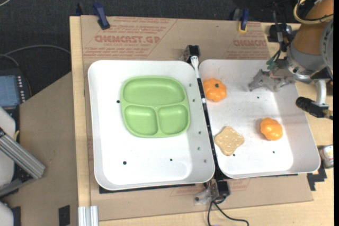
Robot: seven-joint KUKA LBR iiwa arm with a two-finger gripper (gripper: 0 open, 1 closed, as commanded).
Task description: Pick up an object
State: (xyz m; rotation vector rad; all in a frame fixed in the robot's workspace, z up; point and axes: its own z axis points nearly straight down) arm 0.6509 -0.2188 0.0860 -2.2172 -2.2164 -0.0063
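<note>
the grey arm is cut off at the right edge, and its end effector [265, 81] is too small and blurred to tell how its fingers stand. in the right shallow white plastic bin [296, 164] lie 3 things: a small orange pumpkin-shaped toy [214, 89] near the bin's left wall, a glossy rounded orange toy [270, 128], and a rough tan bread-like slice [229, 140]. a pale green 3-compartment plastic tray [155, 105] sits in the left white bin [106, 166].

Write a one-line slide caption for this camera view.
End effector over right bin holding two oranges and a cracker; green tray in left bin.

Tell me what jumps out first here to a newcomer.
The green tray, split into three compartments, sits in the middle of the left bin. The right bin holds two orange items and a tan piece, with the gripper over its far side.
</note>
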